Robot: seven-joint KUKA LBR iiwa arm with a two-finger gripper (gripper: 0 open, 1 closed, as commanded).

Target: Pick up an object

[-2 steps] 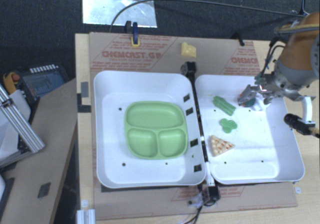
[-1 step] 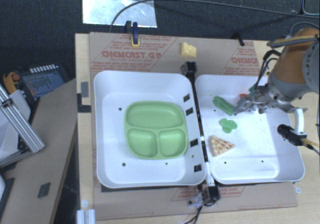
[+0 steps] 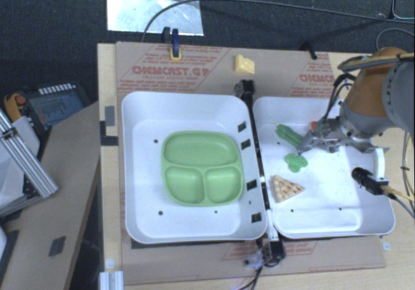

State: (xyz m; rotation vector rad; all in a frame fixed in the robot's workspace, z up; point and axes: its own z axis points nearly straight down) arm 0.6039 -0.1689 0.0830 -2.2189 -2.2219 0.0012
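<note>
**Reaching into the right bin for a small green piece**

Arm entering from the right, gripper [image 3: 305,146] low over the right bin [image 3: 373,220], near its middle toward the far edge. Claw state: cannot tell, tips too small and blurred against the white floor. Directly at the tips, a long green object [image 3: 286,133], lying at a slant toward the bin's far-left corner; just beside it, nearer the front, a smaller green piece [image 3: 296,163]. Closer to the front-left corner, a pizza-slice toy [image 3: 285,187]. In the left bin [image 3: 139,110], a green divided plate [image 3: 199,168], centred.

Likely light, stiff plastic, somewhat slick. Best taken across the narrow width at mid-length; prone to skidding if pinched near an end.
</note>
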